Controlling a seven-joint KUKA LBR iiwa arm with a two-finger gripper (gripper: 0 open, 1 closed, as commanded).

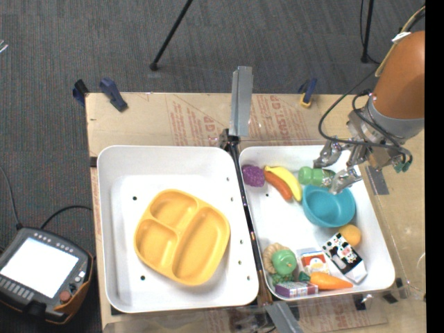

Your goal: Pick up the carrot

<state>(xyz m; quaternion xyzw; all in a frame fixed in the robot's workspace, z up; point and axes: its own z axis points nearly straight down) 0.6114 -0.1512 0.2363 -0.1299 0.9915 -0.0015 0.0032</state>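
The carrot (331, 281) lies at the near edge of the right bin (277, 217) beside a small carton (344, 255), well apart from the gripper (334, 166), whose fingers hang spread and empty above the blue bowl (329, 207).

I'm seeing an orange carrot (331, 281), yellow tray (182, 236), teal bowl (329, 207), purple grapes (253, 176), yellow banana (288, 180), white bins (118, 207).
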